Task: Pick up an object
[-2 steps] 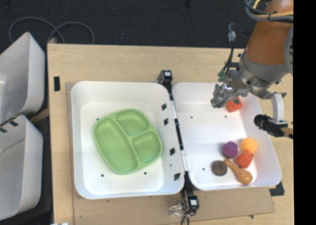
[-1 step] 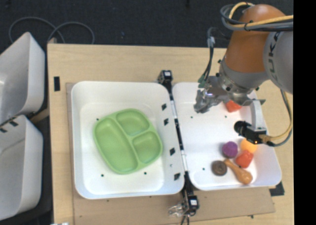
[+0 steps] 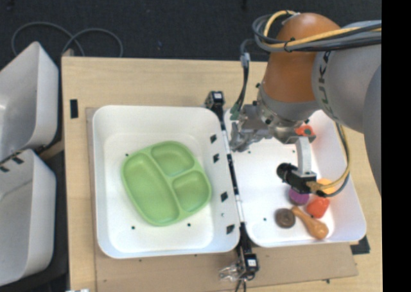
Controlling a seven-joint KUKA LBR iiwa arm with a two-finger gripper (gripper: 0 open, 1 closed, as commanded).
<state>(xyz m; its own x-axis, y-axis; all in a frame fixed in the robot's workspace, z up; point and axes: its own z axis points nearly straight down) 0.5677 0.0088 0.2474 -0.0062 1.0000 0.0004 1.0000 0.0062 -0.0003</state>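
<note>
Several small objects lie in the front right part of the right bin (image 3: 270,185): a purple piece (image 3: 297,195), a red-orange piece (image 3: 317,206), a brown round piece (image 3: 286,219) and a tan, club-shaped piece (image 3: 313,224). My gripper (image 3: 243,137) hangs below the orange wrist band, over the back left corner of the right bin next to the wall between the bins. It is well to the left of and behind the cluster of objects. A white and black part of the tool (image 3: 302,162) reaches down to just above the purple piece.
A green divided plate (image 3: 166,183) lies in the middle of the left bin (image 3: 109,233). The arm's grey body covers the back right of the right bin. A yellow cable (image 3: 334,185) loops near the objects. White containers (image 3: 26,98) stand left of the bench.
</note>
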